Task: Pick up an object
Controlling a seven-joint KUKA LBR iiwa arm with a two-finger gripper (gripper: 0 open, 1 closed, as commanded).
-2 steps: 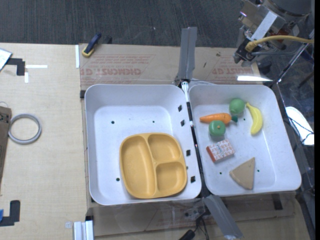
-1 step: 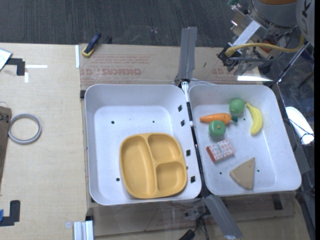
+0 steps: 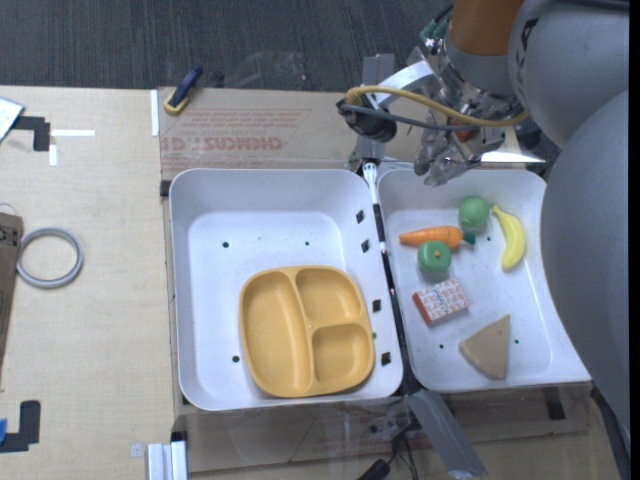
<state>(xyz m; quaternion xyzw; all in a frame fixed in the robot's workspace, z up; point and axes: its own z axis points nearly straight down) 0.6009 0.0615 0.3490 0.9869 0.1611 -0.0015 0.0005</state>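
- My jaws (image 3: 445, 165) hung over the far edge of the right bin (image 3: 560, 353); couldn't tell if they were spread or pressed together.
- Nothing visibly between them.
- Right bin held green ball (image 3: 474, 212), banana (image 3: 511, 238), carrot (image 3: 431, 236), green apple (image 3: 435, 256) just beside the carrot, red-and-white box (image 3: 441, 301), tan wedge (image 3: 487, 347) near its front edge.
- Left bin (image 3: 200, 268) carried a yellow divided plate (image 3: 306, 330) toward its front edge.
- Tape roll (image 3: 46, 257) lay near the tabletop's left edge.
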